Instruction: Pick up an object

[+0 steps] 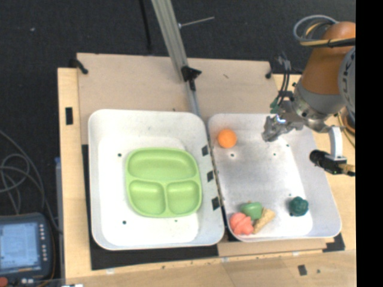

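I have the arm reaching in from the right, gripper (274,128) hanging over the far part of the right bin (311,229). From this slant I cannot tell how the claw is set, and I see nothing in it.

Candidates in the right bin: orange ball (227,139) by the far left corner, just left of the gripper and apart from it. Along the near edge, a pink piece (240,223), a green piece (252,209) and a tan piece (264,220) crowd together, touching. Dark green object (298,206) sits alone toward the near right.

Left bin (102,160) carries a green divided tray (163,181).

My read: nothing lifted yet. Approach, grasp and lift all remain. The ball looks like the closest target.
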### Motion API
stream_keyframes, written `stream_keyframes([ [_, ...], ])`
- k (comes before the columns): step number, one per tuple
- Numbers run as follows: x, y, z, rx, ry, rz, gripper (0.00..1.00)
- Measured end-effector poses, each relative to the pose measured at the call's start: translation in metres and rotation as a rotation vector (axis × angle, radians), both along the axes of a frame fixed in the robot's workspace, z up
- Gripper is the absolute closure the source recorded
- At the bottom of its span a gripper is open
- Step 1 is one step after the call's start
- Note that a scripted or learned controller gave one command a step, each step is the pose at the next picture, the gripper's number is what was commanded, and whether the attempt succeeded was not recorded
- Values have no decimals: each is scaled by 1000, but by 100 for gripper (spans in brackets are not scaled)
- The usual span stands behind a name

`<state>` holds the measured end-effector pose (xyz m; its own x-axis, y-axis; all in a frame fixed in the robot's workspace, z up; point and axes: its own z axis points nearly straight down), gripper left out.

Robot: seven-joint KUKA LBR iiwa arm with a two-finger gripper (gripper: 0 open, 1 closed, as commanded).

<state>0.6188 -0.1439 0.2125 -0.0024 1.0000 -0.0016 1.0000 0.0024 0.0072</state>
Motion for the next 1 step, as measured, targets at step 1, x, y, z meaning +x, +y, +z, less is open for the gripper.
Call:
stream_keyframes([
  [1, 1, -1, 5, 1, 5, 0, 100],
])
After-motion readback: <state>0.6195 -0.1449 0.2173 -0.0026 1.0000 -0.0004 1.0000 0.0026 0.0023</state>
